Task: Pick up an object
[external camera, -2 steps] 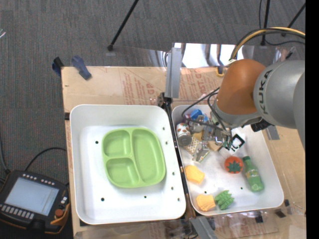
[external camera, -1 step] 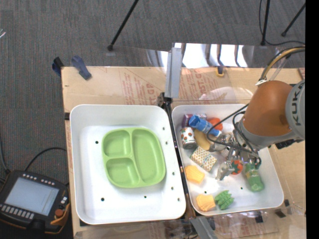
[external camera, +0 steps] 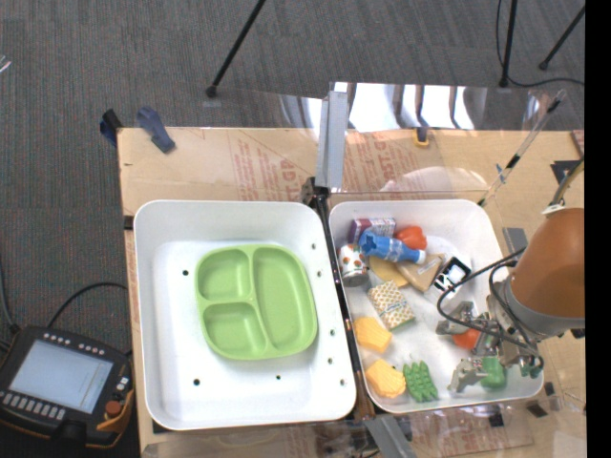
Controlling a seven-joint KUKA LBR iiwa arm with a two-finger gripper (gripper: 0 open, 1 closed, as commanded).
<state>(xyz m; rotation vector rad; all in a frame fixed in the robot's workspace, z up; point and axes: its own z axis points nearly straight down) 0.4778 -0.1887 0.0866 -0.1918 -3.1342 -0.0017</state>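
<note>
My gripper (external camera: 492, 365) hangs low over the front right corner of the right bin (external camera: 477, 216), its fingers (external camera: 464, 378) spread open. A small green object (external camera: 495, 376) lies between them at the bin floor, not lifted. A small orange-red piece (external camera: 467, 337) lies just left of the wrist. Further left in the bin are a blue bottle (external camera: 391, 248), a purple can (external camera: 372, 227), a checkered block (external camera: 390, 305), two yellow-orange toys (external camera: 372, 334) (external camera: 386, 380) and a green ridged toy (external camera: 418, 381).
In the left bin (external camera: 153, 256) lies a green divided plate (external camera: 256, 301). The divider rim (external camera: 334, 294) runs between the two bins. A tan slab (external camera: 412, 273) and a black-and-white tag (external camera: 452, 273) sit mid-bin on the right. A teach pendant (external camera: 57, 380) rests on the floor at the left.
</note>
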